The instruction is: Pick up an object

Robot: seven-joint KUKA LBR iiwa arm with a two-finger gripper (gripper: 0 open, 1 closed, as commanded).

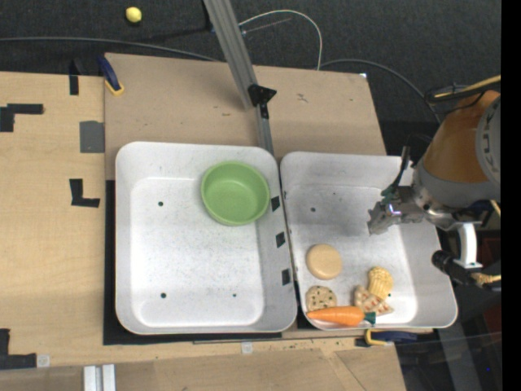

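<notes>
My gripper hangs over the right side of the right bin, above and to the right of the food items. Nothing shows between its fingers. Below it lie a round tan bun, a yellow corn piece, a brown cookie and an orange carrot along the bin's front edge. A green bowl sits at the back right of the left bin.
A grey pole slants down from the top to the gap between the bins. Cables run across the dark floor behind the bench. A small yellow ball lies at the upper left, off the bench.
</notes>
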